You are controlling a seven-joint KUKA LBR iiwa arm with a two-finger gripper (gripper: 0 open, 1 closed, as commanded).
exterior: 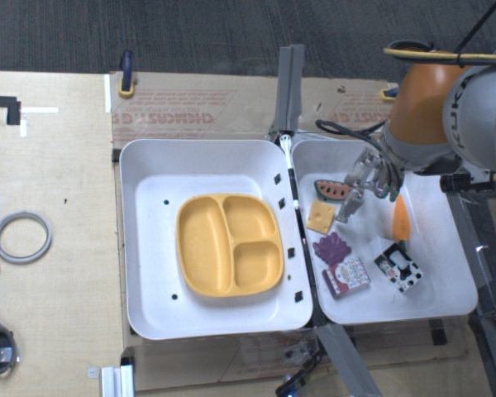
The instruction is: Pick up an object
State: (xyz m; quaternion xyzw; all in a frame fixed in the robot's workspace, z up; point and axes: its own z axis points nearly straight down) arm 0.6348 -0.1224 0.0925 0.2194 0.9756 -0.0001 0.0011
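Objects for picking lie scattered in the right white plastic bin (446, 304), the arm working above them. Nearest the front edge of that bin sits a small red and white printed card or packet (345, 277), lying flat, and just right of it a black and white checked block (398, 268). A little further back lies a purple, ragged-edged soft piece (331, 247), touching the packet's upper corner. Behind that is a flat tan square like a cracker (321, 217), and to the right an orange carrot-shaped item (401, 218) lying on the bin floor. Further back again, a red slice with dark seeds, like watermelon (334, 190), rests near the bin's left wall. The two-finger gripper (353, 198) hangs just right of the slice and above the tan square, its grey fingers pointing down and left; how far they are spread I cannot tell, and nothing is visibly held between them. In the left white bin (140, 222) lies a yellow three-compartment plate (230, 244). Far left, on the wooden bench (50, 164), lies a grey tape ring (20, 236).
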